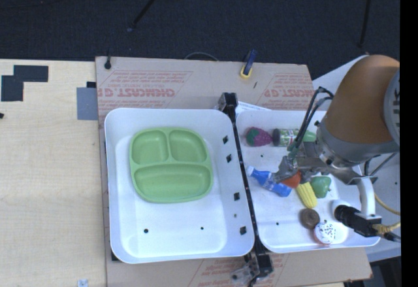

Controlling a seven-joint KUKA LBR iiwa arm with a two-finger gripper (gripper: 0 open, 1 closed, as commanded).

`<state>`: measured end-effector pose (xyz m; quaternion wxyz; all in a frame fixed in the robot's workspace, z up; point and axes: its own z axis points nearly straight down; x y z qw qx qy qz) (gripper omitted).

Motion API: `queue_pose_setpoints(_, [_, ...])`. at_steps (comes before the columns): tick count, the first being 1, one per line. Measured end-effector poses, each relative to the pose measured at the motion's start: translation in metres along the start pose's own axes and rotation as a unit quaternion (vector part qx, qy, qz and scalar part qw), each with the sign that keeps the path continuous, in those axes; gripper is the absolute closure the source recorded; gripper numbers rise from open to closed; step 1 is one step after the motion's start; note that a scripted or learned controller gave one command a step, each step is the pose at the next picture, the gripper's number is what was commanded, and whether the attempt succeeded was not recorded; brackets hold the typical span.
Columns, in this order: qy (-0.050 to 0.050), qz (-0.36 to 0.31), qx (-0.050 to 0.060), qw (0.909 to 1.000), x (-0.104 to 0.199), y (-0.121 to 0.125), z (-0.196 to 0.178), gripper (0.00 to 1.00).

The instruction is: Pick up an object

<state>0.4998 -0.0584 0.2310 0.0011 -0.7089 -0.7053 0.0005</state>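
Gripper (287,171) over blue toy (269,181) in rt bin (277,233); can't tell grip. Looks light, rigid; grab midbody.

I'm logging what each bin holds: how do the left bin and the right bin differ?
The left bin holds one thing, a green divided plate lying flat; the right bin holds many small things, among them a purple toy, a blue piece and a yellow corn. The arm's tool is down among the things in the right bin, away from the left bin. Both are shallow and white, side by side.
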Motion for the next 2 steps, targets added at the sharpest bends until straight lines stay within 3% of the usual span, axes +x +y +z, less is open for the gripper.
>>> queue_pose_setpoints(2, [0.0, -0.002, 0.0, 1.0, 0.0, 0.018, -0.002, 1.0])
